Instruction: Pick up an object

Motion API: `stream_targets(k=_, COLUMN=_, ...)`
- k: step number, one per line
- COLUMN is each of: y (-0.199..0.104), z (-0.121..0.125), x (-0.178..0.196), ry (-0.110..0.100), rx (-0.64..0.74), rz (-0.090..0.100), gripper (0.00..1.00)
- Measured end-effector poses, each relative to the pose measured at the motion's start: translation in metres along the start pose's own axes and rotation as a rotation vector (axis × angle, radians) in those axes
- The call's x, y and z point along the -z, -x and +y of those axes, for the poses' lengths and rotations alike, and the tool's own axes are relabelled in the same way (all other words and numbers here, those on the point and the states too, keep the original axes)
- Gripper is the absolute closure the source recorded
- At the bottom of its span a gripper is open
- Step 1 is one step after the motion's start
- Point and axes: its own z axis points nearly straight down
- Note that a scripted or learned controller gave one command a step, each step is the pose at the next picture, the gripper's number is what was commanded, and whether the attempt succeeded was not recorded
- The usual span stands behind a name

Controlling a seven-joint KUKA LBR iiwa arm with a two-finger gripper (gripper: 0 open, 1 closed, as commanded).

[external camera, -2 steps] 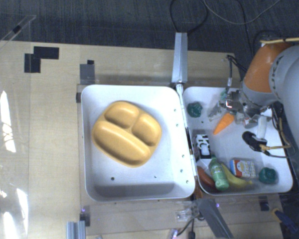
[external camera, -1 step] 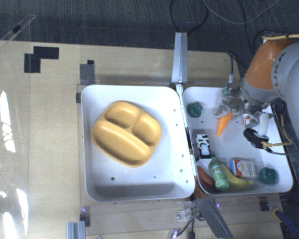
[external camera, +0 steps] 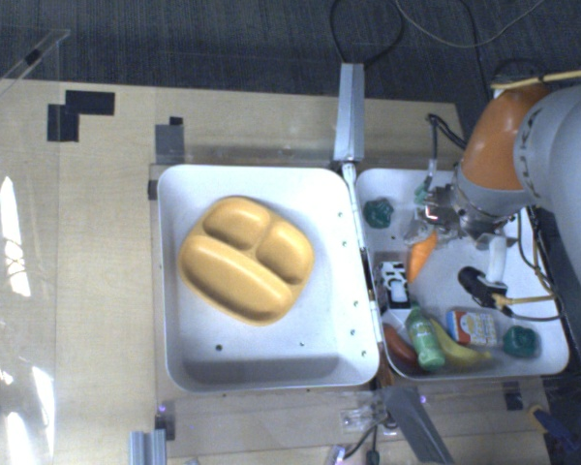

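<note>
Gripper [external camera: 428, 223] fingers obscured above orange object [external camera: 421, 256]

Two bins sit side by side on the bench [external camera: 77, 289]. The left bin [external camera: 184, 356] holds one large lumpy object [external camera: 247, 258] near its centre. The right bin [external camera: 552, 352] holds several small items: a bottle [external camera: 424, 339] and banana [external camera: 455, 345] along its near edge, a carrot [external camera: 421, 256] toward the middle.

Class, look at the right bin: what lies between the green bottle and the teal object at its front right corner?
In the camera view, a banana and a small carton lie between the green bottle and the teal object.
</note>
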Motion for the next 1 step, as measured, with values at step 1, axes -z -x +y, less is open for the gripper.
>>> stream_targets(k=1, y=0.0029, z=0.0076, x=0.1303, ry=0.004, rx=-0.039, rz=-0.001, gripper=1.0)
